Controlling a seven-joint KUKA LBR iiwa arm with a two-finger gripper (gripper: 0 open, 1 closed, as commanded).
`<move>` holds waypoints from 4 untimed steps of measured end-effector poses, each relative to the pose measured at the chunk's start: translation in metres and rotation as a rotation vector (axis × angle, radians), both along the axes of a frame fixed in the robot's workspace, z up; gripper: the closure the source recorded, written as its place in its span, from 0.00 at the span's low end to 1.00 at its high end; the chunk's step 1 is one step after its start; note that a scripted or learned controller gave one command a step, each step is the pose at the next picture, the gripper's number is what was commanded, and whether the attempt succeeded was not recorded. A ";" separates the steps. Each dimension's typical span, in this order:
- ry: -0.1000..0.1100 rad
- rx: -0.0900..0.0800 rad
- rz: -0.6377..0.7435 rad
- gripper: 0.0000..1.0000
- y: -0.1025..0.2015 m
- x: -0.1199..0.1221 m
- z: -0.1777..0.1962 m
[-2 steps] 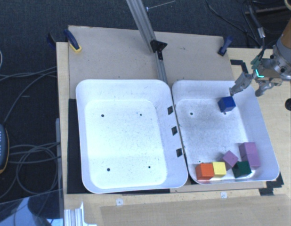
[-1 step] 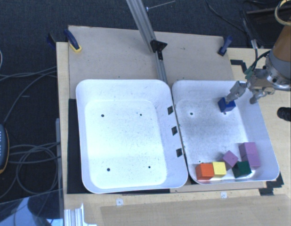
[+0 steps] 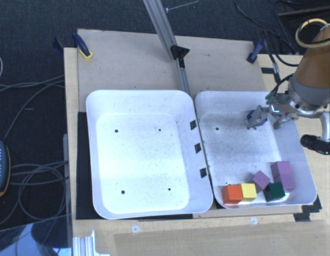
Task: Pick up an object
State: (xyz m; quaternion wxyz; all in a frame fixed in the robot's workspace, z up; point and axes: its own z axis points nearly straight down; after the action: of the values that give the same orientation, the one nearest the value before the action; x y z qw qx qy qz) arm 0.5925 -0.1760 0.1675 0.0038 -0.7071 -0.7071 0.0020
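Several small blocks lie in the near right corner of the right bin (image 3: 234, 148): an orange block (image 3: 233, 193), a yellow block (image 3: 248, 191), a small purple cube (image 3: 261, 178), a taller purple block (image 3: 284, 175) and a dark green block (image 3: 273, 192). My gripper (image 3: 265, 120) hangs over the far right part of that bin, well behind the blocks and apart from them. It is open, and nothing sits between its fingers.
The left bin (image 3: 138, 153) stands beside the right one, with black clips along their shared wall. A grey metal bar (image 3: 165, 31) slants down to the bench behind the bins. Blue clamps (image 3: 82, 46) grip the far board corners.
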 end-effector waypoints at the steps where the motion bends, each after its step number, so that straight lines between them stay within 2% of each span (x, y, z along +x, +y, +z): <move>1: 0.000 0.000 0.000 0.00 0.000 -0.002 -0.064; 2: -0.011 -0.002 0.001 1.00 0.000 0.001 -0.048; 3: -0.016 -0.005 0.001 1.00 -0.004 0.011 0.002; 4: -0.018 -0.005 0.001 1.00 -0.007 0.013 0.068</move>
State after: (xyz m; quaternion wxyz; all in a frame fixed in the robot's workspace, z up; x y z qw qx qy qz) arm 0.6059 -0.1829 0.2350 -0.0044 -0.7066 -0.7076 -0.0023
